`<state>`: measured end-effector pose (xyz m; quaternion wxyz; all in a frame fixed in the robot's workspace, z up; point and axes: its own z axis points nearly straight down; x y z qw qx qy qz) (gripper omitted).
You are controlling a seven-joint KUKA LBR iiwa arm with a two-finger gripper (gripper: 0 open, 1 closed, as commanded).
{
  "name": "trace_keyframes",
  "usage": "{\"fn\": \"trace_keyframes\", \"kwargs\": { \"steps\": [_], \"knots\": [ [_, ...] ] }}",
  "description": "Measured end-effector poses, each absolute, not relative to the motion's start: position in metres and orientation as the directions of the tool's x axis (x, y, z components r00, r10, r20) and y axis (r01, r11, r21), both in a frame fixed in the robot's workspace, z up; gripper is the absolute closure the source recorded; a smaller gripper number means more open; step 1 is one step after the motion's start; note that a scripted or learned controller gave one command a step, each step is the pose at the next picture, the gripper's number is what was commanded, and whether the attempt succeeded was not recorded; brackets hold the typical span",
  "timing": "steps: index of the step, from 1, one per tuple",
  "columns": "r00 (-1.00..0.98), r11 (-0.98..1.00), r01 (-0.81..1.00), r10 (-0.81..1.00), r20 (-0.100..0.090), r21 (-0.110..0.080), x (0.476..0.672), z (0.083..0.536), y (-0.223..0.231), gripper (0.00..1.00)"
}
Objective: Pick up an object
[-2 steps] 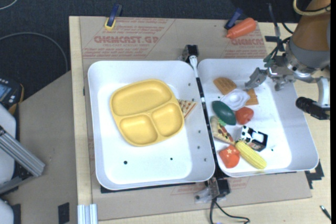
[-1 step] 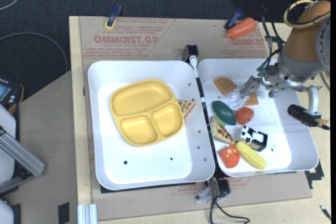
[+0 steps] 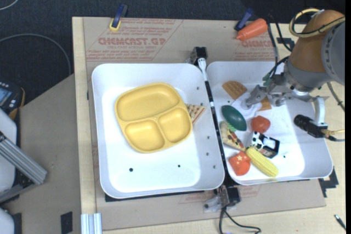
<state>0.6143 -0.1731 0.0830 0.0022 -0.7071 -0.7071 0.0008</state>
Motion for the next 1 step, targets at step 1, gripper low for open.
{"fn": "trace_keyframes", "kwargs": {
  "steps": [1],
  "knots": [
    [0.000,0.001,1.000,1.000,-0.004,0.012,0.6192,0.1021,-0.1746,1.00]
  ]
}}
